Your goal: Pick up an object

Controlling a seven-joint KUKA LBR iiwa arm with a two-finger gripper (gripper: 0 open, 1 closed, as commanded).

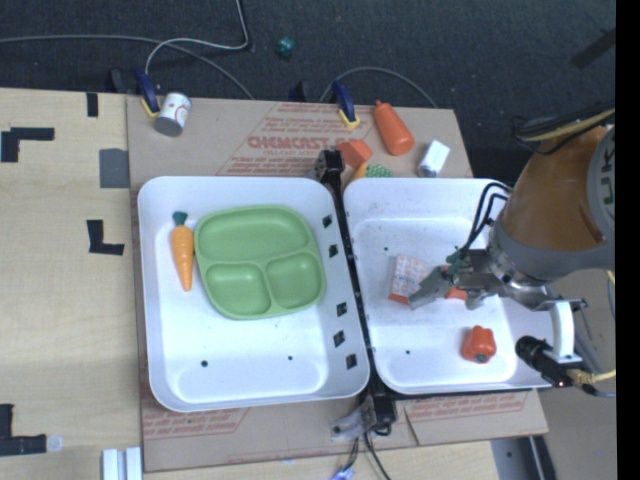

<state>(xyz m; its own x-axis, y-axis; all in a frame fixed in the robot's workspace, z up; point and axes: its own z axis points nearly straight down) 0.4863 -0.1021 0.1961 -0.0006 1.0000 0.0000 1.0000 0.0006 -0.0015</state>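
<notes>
Low in the right bin (400, 203), the hand (425, 293) hangs open. Its fingertips touch a clear packet (405, 276); an orange pepper (478, 343) lies nearby.

A bulky grey arm (560, 248) with a broad orange band (555, 193) above the wrist, black cables (487, 213) looping beside it, and a dark metal pincer (425, 293) at its tip

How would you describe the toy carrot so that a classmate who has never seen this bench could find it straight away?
Start at the left white bin, the one that holds the green divided plate. Look along the plate's left side: the toy carrot lies there on the bin floor, lengthwise, with its green top pointing away from the camera. It is the one long, thin orange thing in that bin.
</notes>
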